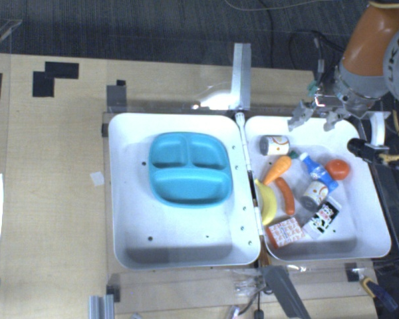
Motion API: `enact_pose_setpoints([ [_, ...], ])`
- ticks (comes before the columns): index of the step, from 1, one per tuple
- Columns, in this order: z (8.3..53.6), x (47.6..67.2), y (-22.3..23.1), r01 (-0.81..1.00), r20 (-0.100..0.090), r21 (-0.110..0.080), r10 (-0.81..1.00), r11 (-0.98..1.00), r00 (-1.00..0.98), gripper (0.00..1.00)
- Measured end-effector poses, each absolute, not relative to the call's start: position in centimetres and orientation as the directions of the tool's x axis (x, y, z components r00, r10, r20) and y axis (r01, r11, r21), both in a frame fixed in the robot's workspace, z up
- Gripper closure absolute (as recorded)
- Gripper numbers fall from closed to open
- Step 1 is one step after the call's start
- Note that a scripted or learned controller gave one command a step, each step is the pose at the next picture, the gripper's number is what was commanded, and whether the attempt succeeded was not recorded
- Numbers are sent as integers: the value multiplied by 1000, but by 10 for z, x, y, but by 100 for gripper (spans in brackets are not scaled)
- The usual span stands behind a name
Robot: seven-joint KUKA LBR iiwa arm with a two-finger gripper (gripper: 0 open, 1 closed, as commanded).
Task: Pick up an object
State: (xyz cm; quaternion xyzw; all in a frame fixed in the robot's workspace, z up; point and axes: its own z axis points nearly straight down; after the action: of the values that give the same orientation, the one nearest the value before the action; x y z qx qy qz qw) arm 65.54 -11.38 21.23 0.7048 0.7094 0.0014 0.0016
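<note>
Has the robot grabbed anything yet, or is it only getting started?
Nothing looks picked up yet. The gripper hangs open over the back edge of the right bin, with nothing between its fingers. The carrot, banana, sausage and small can all lie in that bin. Left to do: descend, close on one item and lift it.

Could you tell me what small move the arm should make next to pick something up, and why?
Probably lower toward the small can. The gripper hangs open above the right bin's far edge with nothing between its fingers, and the can lies nearest, a little apart from the carrot and the rest.
</note>
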Motion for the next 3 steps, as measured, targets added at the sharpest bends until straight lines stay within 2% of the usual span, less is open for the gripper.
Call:
enact_pose_setpoints([
  [1, 122, 641, -158, 1000, -1, 3, 1000, -15, 15, 0],
  [2, 89, 593, -183, 1000, -2, 10, 1000, -26, 26, 0],
  [3, 102, 596, -182, 1000, -1, 18, 1000, -26, 26, 100],
])
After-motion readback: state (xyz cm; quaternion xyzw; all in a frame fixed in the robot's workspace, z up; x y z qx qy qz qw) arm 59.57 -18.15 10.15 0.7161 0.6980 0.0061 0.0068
